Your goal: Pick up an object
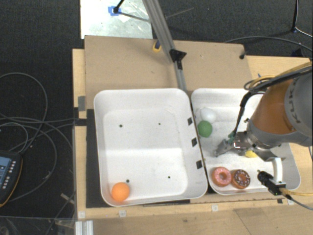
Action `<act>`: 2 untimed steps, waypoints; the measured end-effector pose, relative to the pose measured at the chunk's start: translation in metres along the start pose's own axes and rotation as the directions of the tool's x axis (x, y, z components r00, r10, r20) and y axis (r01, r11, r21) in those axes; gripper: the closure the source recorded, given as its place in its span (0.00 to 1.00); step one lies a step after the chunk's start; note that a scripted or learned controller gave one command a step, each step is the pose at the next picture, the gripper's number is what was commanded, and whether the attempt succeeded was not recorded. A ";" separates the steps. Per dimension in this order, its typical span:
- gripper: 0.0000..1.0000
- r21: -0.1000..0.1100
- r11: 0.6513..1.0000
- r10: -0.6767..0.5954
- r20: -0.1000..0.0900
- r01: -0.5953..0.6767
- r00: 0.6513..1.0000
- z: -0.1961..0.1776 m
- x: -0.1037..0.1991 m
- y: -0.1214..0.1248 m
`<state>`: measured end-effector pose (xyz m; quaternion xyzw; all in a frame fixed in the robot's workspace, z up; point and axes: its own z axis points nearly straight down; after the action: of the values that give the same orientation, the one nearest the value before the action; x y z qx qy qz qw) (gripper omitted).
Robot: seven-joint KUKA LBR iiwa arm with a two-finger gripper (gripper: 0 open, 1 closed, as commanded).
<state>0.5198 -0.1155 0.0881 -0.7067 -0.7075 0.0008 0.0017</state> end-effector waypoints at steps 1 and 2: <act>1.00 -0.006 1.000 0.000 0.001 0.000 1.000 -0.013 -0.001 0.002; 1.00 -0.009 1.000 0.000 0.002 0.000 1.000 -0.060 -0.004 -0.004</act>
<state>0.5155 -0.1197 0.1484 -0.7067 -0.7075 -0.0016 -0.0025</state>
